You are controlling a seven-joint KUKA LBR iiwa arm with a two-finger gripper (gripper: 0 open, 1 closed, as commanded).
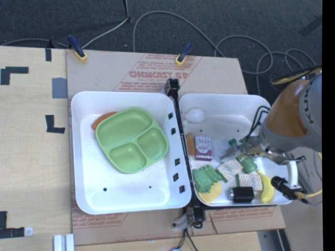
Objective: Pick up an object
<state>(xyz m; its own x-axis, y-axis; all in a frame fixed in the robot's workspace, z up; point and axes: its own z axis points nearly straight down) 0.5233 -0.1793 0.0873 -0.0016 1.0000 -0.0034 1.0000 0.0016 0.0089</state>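
Right bin (220,120): gripper (236,149), grip state unclear, above toys; green tray (132,139) left.

A robotics lab: taped cardboard sheet (157,72) under white bins (84,140), loose cables (172,20) on carpet

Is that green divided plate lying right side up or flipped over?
Right side up: the green plate in the left bin shows its three hollow compartments facing upward.

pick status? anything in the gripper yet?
Done: the arm is down inside the right bin, gripper low over the clutter near the checkered item and red box. In hand: nothing visibly between the fingers. Left: grasp and lift. The green tray sits in the left bin.
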